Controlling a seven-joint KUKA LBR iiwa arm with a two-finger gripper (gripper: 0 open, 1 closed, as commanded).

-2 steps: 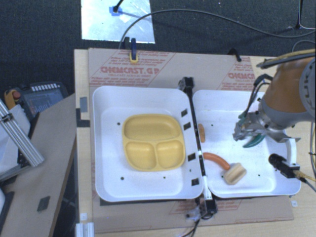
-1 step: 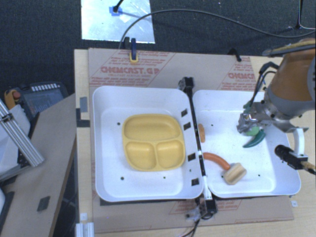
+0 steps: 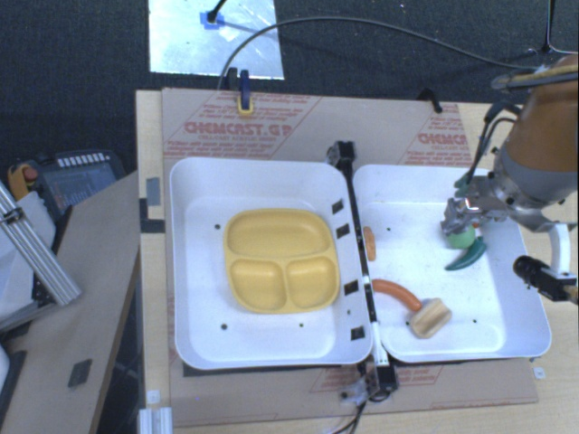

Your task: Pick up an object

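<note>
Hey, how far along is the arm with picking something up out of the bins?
Done: the gripper has reached into the right bin, low over a green object.
In hand: nothing visibly lifted; the green object seems to lie on the bin floor.
Left: the grasp and lift. The orange piece, wooden block and the yellow tray in the left bin lie untouched.

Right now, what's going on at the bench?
The arm reaches in from the right, its claw low over the right bin, right at a green object lying there. I can't tell whether it has a grip. An orange curved piece and a tan block lie nearer the front of that bin. The left bin holds a yellow divided tray.
</note>
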